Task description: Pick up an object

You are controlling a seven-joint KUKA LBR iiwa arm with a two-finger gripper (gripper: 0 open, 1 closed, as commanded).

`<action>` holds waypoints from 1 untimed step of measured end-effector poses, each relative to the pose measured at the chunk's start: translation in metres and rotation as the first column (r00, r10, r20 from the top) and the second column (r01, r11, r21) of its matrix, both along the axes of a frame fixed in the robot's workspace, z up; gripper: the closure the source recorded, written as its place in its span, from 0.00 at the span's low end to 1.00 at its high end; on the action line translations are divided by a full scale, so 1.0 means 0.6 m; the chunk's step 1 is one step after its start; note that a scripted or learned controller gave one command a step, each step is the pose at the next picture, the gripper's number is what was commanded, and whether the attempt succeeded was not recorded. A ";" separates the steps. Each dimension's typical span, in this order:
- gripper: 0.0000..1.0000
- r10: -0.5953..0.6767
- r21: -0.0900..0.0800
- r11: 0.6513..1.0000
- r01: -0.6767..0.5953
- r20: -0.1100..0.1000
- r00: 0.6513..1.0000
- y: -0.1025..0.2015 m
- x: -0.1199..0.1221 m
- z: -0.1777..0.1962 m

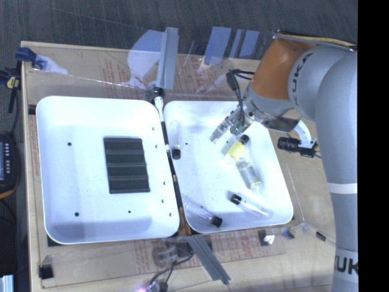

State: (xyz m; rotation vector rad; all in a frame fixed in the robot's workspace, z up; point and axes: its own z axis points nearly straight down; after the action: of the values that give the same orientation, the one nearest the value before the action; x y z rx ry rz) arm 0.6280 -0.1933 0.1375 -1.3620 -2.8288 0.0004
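My gripper (226,128) hangs over the upper middle of the right bin (281,181), its tip pointing down and to the left. Just below and right of it lies a small bottle with a yellow label and black cap (237,148). A clear bottle (250,175) lies beyond that, toward the bin's right side. A clear vial with a black cap (246,203) rests near the front right corner, and another clear vial (204,215) lies at the front edge. A third vial (175,143) lies along the bin's left wall. I see nothing held by the gripper.
The left bin (55,120) holds a black ribbed rectangular block (126,165) at its middle. A metal divider post (165,59) stands behind the gap between the bins. The grey arm (328,114) fills the right side above the bench.
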 end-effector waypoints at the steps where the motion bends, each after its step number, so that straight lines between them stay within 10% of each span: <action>1: 1.00 0.364 -0.002 0.932 -0.364 0.003 0.932 0.030 0.029 0.237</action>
State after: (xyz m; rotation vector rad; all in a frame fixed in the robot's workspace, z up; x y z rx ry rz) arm 0.6456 -0.1750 0.2797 -0.8161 -3.0353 0.0014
